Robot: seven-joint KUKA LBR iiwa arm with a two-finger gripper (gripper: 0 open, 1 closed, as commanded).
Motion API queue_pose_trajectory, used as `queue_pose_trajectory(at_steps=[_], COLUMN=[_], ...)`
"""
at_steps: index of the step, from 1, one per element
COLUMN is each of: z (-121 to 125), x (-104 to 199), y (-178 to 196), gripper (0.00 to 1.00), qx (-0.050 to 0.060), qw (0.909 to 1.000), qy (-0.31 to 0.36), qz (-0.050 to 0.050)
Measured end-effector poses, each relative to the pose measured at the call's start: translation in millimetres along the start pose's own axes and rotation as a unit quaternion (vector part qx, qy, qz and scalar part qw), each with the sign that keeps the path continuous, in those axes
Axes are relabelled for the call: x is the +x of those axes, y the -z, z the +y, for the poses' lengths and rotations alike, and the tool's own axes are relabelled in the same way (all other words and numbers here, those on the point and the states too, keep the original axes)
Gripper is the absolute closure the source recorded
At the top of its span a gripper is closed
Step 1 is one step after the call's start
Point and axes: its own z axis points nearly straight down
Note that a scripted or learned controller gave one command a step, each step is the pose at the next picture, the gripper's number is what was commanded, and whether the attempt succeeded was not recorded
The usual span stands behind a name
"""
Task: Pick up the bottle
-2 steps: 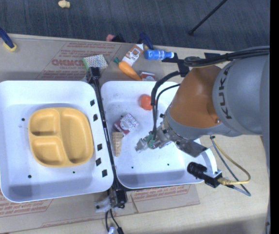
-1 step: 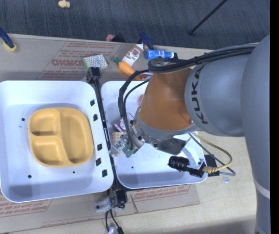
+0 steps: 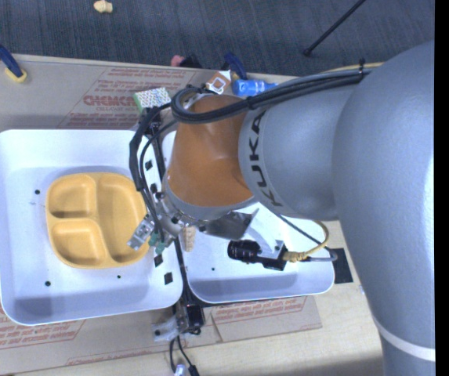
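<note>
Yellow plate (image 3: 91,218) in the left bin (image 3: 12,210) has the claw (image 3: 147,235) at its rim, opening unclear.

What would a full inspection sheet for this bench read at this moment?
Surface: left bin and right bin, both white, on printed cardboard.
Job's things: nothing seen; the arm hides most of the right bin.
Clutter: yellow divided plate in the left bin; green-patterned packet behind the bins.
Grippers: gripper at the plate's right edge.
Cables: black cables looped along the wrist.
Surroundings: blue clamp at the bench edge; dark carpet; small yellow scrap on it.
</note>
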Motion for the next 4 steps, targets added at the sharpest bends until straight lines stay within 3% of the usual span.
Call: queue_pose_trajectory(at_steps=[1, 2, 3, 4], z=[-30.4, 5.6, -46.8, -95.8], x=[-15.2, 18.7, -30.2, -74.9], y=[68.0, -22.2, 0.1, 115.7], gripper=[1.0, 1.0, 1.0, 1.0], qx=[0.0, 0.001, 0.0, 0.0], qw=[0.9987, 0.9916, 0.9925, 0.9698], qy=[0.051, 0.13, 0.122, 0.244], qz=[-0.001, 0.001, -0.001, -0.002])
